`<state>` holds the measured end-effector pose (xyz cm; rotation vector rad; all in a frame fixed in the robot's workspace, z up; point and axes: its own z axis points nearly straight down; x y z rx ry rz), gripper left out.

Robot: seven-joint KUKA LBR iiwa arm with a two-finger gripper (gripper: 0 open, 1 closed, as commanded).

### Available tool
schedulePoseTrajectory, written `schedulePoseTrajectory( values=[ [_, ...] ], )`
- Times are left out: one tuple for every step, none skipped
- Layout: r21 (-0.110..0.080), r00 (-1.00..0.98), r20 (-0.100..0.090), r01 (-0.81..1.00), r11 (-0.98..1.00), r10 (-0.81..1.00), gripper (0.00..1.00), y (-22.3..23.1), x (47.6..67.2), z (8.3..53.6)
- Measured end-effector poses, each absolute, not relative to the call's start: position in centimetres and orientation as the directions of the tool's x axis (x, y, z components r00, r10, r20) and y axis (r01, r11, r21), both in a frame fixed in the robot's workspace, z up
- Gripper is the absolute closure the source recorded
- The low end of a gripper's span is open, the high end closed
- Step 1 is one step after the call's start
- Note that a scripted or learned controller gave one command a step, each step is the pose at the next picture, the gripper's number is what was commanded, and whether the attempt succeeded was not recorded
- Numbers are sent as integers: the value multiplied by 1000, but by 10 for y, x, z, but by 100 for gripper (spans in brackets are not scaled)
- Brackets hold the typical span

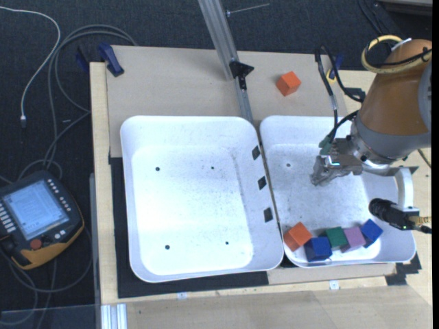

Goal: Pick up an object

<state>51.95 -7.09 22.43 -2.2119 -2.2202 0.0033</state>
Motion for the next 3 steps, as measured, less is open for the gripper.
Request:
schedulePoseTrajectory(
  values=[
    [5,3,-4,1000,-3,1000,100,-134,573,226],
    [-12,0,5,1000,0,1000,100,-91,517,164],
    [5,-8,1,1000,8,1000,100,-11,543,201]
  ],
)
